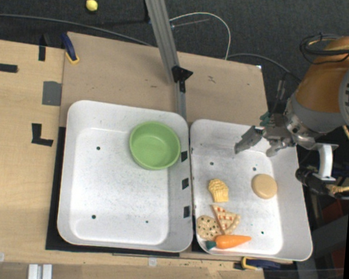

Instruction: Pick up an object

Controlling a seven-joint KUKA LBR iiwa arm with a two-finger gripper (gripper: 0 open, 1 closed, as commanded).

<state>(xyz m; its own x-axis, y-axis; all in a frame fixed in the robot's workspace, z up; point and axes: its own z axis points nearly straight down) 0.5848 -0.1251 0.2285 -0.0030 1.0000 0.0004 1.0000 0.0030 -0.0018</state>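
Two bins sit side by side on the counter (125, 82). The left bin (81, 213) holds a bowl (154, 145) near its far right corner. In the right bin (288, 239), a bun (264, 186) lies right of a muffin (218, 190); nearer the front edge lie a cookie (205, 226), pizza slice (225, 219) and carrot (233, 241).

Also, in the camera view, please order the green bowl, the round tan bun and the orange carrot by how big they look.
1. green bowl, clearly the largest.
2-3. round tan bun and orange carrot: too alike to rank. The carrot is longer but thinner; the bun is rounder and fuller.
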